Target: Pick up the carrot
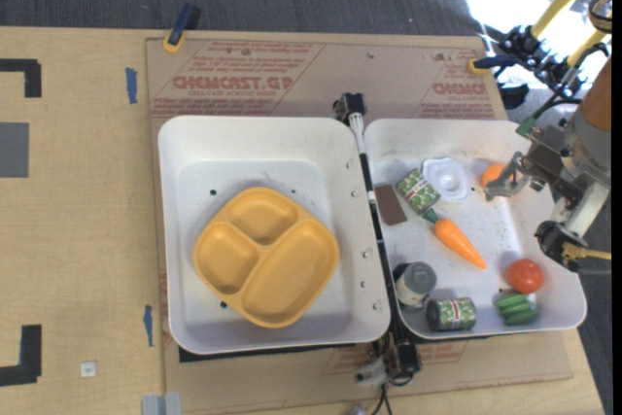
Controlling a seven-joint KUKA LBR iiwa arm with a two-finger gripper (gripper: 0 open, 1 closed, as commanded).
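Carrot (pixel 459 242) lying tilted mid right bin (pixel 569 311), bare white floor at its 3 o'clock, green can (pixel 419 190) crowding at 11 o'clock, gripper (pixel 507 182) poised near the bin's 2 o'clock rim beside an orange piece (pixel 493 174), opening too blurred to tell, arm cut off by the frame edge.

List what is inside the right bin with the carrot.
The right bin holds the carrot, two green-labelled cans, a grey can, a brown block, a clear cup, a tomato and a green vegetable. The gripper partly covers something orange.
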